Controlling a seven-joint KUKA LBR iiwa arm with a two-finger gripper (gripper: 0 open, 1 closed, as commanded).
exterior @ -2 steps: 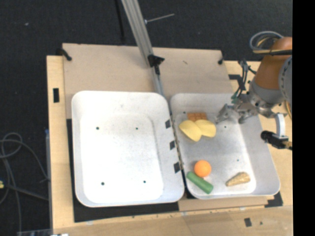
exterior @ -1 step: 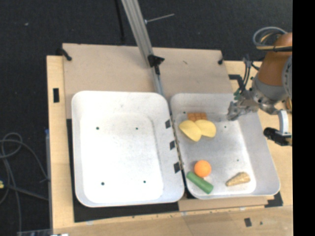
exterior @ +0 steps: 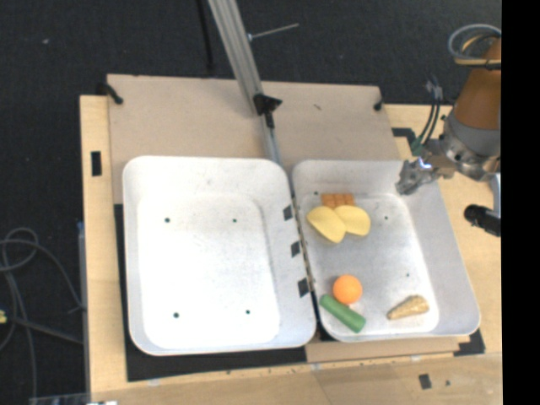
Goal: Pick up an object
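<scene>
The right bin point(exterior: 439, 251) holds several items. Two yellow rounded pieces point(exterior: 337, 223) lie near its far left, with a small orange waffle-like piece point(exterior: 337, 199) just behind them. An orange ball point(exterior: 347, 289) sits near the front, touching a green cylinder point(exterior: 342, 313). A tan wedge point(exterior: 408, 308) lies at the front right. My gripper point(exterior: 411, 177) hovers over the bin's far right corner, away from all the items, with nothing seen in it.
The left bin point(exterior: 202, 251) lies beside the right one. A metal pole point(exterior: 240, 49) rises behind the bins, slanting up and left. The arm's orange band point(exterior: 479, 99) is at the right edge. Cables lie at the far left.
</scene>
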